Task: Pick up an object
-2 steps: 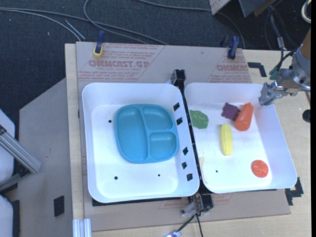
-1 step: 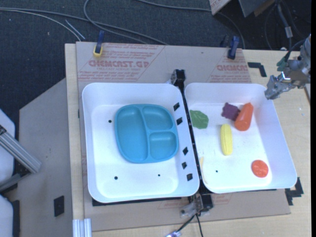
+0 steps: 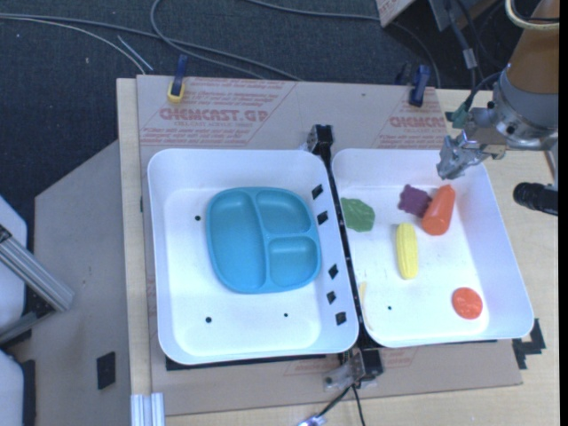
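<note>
Nothing is lifted yet: the hand (image 3: 454,161), whose grip I cannot tell, hovers at the right bin's (image 3: 510,264) far edge just above the orange carrot (image 3: 438,212), the nearest candidate to grasp.

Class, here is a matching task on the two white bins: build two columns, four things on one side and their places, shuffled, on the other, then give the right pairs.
Things
1. blue divided plastic tray
2. green leafy toy vegetable
3. yellow toy corn cob
4. round orange-red toy fruit

Places
A. right bin, near its front right corner
B. left bin, in the middle
C. right bin, close to the wall between the bins
D. right bin, around the middle, below the purple toy piece

Pairs: 1-B, 2-C, 3-D, 4-A
</note>
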Controlling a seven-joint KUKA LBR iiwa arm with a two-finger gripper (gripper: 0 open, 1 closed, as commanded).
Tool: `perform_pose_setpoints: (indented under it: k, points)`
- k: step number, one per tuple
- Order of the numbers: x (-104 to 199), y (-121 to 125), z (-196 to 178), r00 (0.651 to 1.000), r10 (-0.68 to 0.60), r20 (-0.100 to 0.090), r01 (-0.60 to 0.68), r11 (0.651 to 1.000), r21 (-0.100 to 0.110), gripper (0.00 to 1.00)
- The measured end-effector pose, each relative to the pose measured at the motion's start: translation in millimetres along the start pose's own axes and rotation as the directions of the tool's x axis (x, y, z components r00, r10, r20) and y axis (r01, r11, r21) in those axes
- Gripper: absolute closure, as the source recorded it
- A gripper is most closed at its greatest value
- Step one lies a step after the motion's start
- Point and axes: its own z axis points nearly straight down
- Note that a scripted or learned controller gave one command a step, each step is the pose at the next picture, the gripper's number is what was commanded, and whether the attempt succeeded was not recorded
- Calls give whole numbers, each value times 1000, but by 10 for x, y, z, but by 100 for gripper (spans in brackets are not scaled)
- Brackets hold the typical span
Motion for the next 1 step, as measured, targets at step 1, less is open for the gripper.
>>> perform_pose_setpoints:
  k: [1]
  points:
    - [563, -3, 41, 1000, 0, 0, 0, 1000, 0, 100]
